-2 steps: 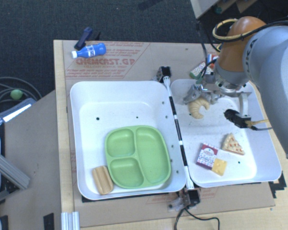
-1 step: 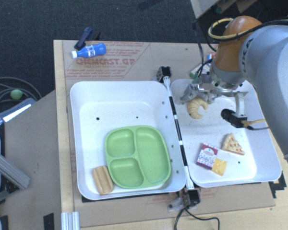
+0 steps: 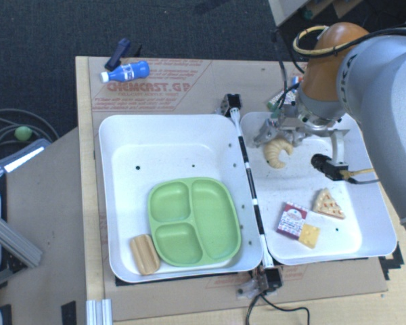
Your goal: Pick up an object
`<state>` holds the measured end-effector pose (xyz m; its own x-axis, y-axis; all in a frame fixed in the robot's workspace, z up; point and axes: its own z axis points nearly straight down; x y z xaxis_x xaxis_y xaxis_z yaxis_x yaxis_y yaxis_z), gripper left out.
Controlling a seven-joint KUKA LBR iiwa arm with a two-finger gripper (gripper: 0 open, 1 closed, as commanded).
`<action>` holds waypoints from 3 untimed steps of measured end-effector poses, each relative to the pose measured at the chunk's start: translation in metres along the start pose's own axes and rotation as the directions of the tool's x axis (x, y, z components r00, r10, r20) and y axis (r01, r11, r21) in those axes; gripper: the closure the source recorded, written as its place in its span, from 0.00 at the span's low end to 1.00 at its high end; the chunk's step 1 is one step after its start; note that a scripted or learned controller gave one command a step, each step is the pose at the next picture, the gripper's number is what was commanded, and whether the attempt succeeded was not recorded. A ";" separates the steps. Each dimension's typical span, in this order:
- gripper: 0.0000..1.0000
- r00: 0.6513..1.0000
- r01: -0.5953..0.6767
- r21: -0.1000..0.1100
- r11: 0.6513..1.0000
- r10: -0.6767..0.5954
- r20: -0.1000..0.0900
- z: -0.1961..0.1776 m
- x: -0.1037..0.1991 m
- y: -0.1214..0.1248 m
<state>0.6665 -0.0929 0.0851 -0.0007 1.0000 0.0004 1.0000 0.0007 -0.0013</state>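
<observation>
Two bins [image 3: 115, 147]: one croissant [image 3: 278, 152], one pizza slice [image 3: 329, 204], one tray [image 3: 192, 221]. Gripper [image 3: 282, 133] over the croissant; opening and grasp cannot be told.

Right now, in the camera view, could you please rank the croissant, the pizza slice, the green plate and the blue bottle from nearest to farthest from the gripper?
1. croissant, right bin, just below the gripper
2. pizza slice, right bin, lower right
3. green plate, left bin
4. blue bottle, on the cardboard beyond the left bin
</observation>
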 end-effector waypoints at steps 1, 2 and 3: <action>0.00 1.000 -0.001 0.000 1.000 0.001 0.000 0.000 0.001 0.000; 0.00 1.000 -0.001 0.000 1.000 0.001 0.000 0.000 0.000 0.000; 0.00 1.000 -0.001 -0.002 1.000 0.001 0.001 0.000 -0.006 0.000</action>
<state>0.6665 -0.0988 0.0850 0.0007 1.0000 -0.0005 1.0000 -0.0007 0.0003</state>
